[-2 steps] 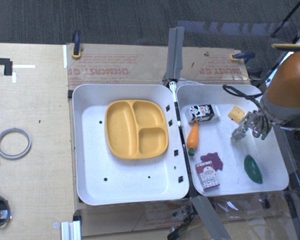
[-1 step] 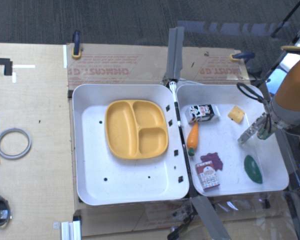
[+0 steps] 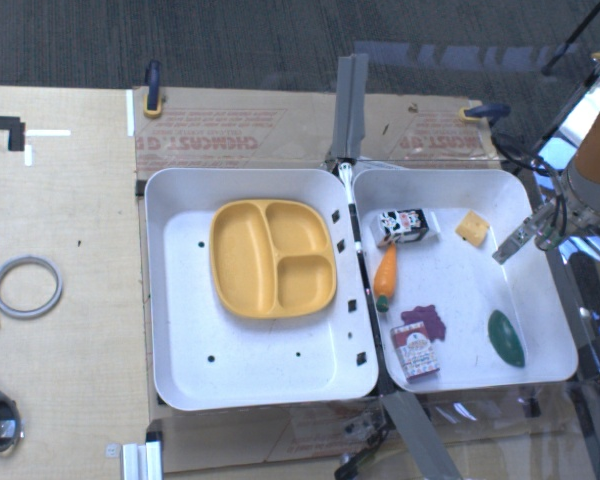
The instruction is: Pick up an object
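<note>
Camera view has the gripper parked at the right bin's right wall, tilted, above the rim, and whether it is spread or pinched I cannot tell from this angle; nothing is visibly held. All the candidates lie in that right bin: a yellow cube toward the far side and nearest the gripper, a black-and-white carton to its left, an orange carrot hugging the divider, a purple piece touching a red-and-white packet near the front, and a green oval alone at the near right. Over in the left bin sits a yellow divided plate, well apart from the action. Risks from here, as I judge it: coming down so close to the wall could clip the rim. The green oval looks smooth and rounded, likely to squirt out of a squeeze. The purple piece and packet touch, so a grab there may catch both or nudge one aside. The carrot leaves little room on the divider side.
</note>
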Action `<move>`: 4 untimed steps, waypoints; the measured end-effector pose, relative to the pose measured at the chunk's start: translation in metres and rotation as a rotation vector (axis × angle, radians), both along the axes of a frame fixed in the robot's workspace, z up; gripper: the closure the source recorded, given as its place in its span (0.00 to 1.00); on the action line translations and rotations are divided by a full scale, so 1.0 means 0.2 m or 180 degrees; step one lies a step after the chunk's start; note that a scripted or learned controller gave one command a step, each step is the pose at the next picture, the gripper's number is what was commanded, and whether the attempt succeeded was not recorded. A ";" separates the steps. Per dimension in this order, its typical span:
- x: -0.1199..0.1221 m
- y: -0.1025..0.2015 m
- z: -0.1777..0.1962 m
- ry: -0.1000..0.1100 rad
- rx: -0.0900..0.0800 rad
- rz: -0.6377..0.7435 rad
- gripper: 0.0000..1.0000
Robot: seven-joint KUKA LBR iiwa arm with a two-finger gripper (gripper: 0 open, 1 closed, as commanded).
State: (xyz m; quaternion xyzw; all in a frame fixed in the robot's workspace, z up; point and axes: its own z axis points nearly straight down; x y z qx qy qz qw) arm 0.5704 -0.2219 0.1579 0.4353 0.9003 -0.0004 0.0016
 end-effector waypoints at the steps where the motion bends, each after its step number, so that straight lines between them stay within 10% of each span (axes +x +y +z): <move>1: 0.22 0.00 -0.21 0.0004 0.0002 -0.1523 1.00; 2: 0.19 0.07 -0.33 0.0010 0.0007 -0.2597 1.00; 4: -0.27 0.40 -0.34 0.0016 0.0004 -0.3766 1.00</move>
